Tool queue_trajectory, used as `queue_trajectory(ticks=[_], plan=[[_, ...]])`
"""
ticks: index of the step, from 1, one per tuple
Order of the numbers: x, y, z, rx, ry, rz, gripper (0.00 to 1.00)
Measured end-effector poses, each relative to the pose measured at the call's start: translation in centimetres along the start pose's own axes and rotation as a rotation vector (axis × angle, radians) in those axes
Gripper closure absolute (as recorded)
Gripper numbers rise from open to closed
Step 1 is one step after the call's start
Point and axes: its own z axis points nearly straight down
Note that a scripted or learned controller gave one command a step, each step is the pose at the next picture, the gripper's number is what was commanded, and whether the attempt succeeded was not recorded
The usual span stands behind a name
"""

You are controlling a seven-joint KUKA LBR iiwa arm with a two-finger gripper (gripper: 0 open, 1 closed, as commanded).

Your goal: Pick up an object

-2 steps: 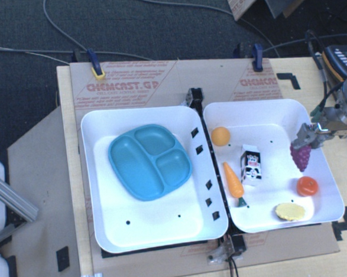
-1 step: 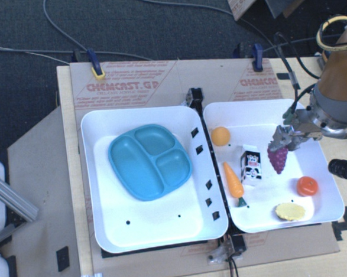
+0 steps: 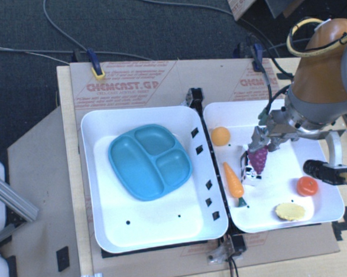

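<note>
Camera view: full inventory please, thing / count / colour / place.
Bins: 2, white, side by side on the bench.
Divided plate: 1, light blue, in the left bin.
Orange ball: 1, orange, right bin, upper left.
Carrot: 1, orange with green tip, right bin, along the left wall.
Grapes: 1 bunch, purple, right bin, centre, directly below the pincer.
Tomato: 1, red-orange, right bin, right side.
Yellow item: 1, pale yellow, right bin, near the front edge.
Clamps: 2, on the board's far edge.
Arm: 1, grey and orange, reaching in from the right.
Pincer: 1, over the right bin.
</note>
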Motion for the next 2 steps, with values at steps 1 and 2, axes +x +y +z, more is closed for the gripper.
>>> queue_trajectory(ticks=[1, 2], plan=[[5.2, 1.1, 1.2, 0.0, 0.0, 0.0, 1.0], [11.1, 1.8, 0.3, -0.005, 0.0, -0.002, 1.0]])
